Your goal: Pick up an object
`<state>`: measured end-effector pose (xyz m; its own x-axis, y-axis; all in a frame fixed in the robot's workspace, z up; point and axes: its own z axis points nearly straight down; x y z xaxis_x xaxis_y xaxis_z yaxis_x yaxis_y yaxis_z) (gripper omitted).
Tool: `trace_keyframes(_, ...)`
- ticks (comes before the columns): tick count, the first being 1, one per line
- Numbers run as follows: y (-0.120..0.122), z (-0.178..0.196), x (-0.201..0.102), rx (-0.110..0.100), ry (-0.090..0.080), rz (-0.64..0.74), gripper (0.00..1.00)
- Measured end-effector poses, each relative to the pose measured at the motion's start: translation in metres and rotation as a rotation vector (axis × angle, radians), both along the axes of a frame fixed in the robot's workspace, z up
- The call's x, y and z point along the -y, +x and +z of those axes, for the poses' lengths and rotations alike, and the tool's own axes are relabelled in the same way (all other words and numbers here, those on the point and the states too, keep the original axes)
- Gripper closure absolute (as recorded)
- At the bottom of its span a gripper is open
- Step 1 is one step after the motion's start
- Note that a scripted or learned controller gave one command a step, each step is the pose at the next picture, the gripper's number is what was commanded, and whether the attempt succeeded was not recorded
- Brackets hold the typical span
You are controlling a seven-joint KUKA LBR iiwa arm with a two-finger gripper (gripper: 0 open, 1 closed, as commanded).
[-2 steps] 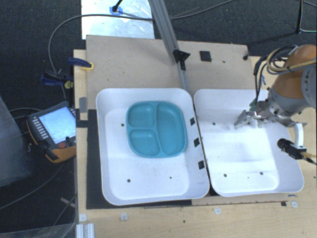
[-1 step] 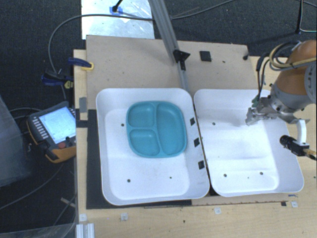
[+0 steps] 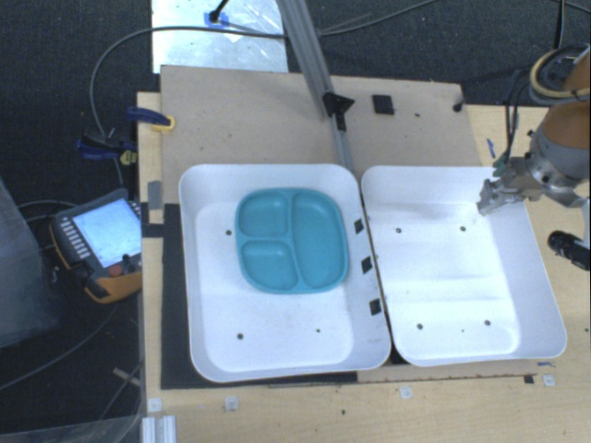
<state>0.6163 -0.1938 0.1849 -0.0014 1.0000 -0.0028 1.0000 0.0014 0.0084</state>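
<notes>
A teal divided plate (image 3: 292,240) with three compartments lies flat in the upper middle of the left bin (image 3: 212,340). My gripper (image 3: 493,197) hangs over the upper right corner of the right bin (image 3: 517,330), far to the right of the plate. The grey arm with its orange band (image 3: 563,77) rises behind it at the right edge. Nothing is visible between the gripper's tips.
A metal pole (image 3: 309,49) slants down from the top to the seam between the bins. A handheld pendant with a lit screen (image 3: 97,243) lies off the bench at the left. Cables and clamps (image 3: 148,118) sit near the bench's upper left corner.
</notes>
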Motion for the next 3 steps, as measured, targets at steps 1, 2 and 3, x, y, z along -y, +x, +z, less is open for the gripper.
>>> trace_keyframes(1, 0.002, 0.042, 0.0, -0.002, 0.001, 0.003, 1.0)
trace_keyframes(2, 0.01, 0.034, -0.051, -0.005, 0.003, 0.008, 1.0)
trace_keyframes(3, 0.009, 0.029, -0.113, -0.007, 0.005, 0.01, 1.0)
